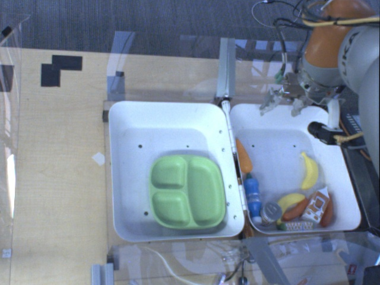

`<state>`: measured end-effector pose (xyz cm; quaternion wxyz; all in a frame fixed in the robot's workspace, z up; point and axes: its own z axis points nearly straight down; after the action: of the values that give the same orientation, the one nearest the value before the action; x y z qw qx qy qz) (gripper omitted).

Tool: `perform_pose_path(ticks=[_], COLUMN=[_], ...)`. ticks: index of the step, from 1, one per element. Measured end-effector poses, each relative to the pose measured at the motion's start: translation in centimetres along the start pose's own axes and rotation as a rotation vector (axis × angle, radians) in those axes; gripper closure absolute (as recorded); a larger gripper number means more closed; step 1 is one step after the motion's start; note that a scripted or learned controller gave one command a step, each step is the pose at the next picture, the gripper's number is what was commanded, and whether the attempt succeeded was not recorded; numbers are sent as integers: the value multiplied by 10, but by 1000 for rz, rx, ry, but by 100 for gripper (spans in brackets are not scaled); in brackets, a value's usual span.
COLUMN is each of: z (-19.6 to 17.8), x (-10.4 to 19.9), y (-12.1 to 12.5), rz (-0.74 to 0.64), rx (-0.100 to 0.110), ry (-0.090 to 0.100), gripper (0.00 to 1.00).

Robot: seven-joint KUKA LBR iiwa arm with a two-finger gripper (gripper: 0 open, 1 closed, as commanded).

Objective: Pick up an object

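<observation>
Near corner, right bin (354, 206): crowded heap of small things; red-and-white carton (316, 205) lying beside an orange carrot-like piece (295, 209), a yellow lemon-like piece (290, 200), a grey round cap (272, 210).
Right bin, left wall: blue bottle (252, 193) lying lengthwise against the wall, an orange carrot (243, 154) just beyond it.
Right bin, middle: banana (309, 170) lying alone on bare white floor, well apart from the heap; likeliest thing to pick.
Banana handling: probably a light, stiff plastic toy with a smooth, somewhat slippery skin; best taken across the thick middle of the curve, fingers closing on the two long sides, not on the tapering tips.
Left bin (119, 159): green divided plate (188, 191) lying flat near the front; broad and shallow, hard to pinch except at the rim.
Far edge, right bin: gripper (284, 101) hanging above the back rim, fingers spread apart, nothing between them, well short of the banana.
Beyond: grey arm with orange band (332, 34), cables looped above.
Bench (59, 159): pale wood around both bins.
</observation>
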<state>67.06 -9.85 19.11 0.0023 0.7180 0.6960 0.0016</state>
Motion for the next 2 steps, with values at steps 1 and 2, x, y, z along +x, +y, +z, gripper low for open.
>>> perform_pose_path(ticks=[1, 2], z=[99, 100], x=[2, 0], y=[-8, -109], rz=[-155, -144], rx=[2, -7], ry=[1, -1], gripper=[0, 0])
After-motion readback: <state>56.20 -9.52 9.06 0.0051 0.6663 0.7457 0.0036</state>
